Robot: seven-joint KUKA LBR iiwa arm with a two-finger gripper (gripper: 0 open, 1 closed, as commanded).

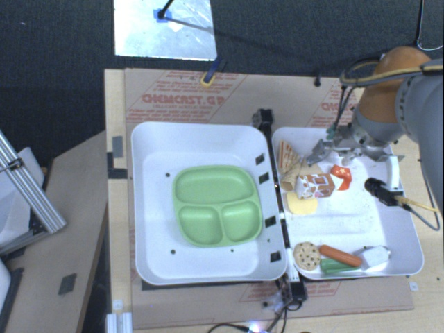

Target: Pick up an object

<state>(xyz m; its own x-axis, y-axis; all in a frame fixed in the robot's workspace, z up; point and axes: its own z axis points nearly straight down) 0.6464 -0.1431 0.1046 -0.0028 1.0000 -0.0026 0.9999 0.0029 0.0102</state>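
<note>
I judge the reach under way: gripper [331, 150] hangs over the right white plastic bin [409, 245], near the small orange-red block [340, 177]; finger state I cannot tell. Next: descend squarely.

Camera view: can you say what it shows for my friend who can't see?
A grey robot arm's gripper hovers over the right white bin of toy food, near a small printed carton. The left white bin holds a green three-section plastic tray.
</note>
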